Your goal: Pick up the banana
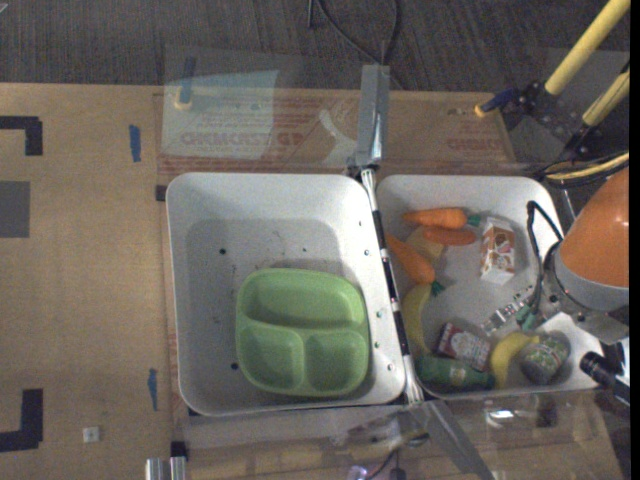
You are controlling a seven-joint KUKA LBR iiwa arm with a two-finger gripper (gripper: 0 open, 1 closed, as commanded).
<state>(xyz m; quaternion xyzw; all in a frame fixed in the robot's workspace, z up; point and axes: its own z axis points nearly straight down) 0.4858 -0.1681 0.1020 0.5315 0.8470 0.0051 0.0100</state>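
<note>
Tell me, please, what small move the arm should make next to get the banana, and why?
Probably a short shift toward the left side of the right bin, to bring the gripper over the banana. The banana lies against the bin's left wall, below the carrots, while the gripper sits apart from it, above the red carton and the small can. Nothing shows between its fingers.
</note>
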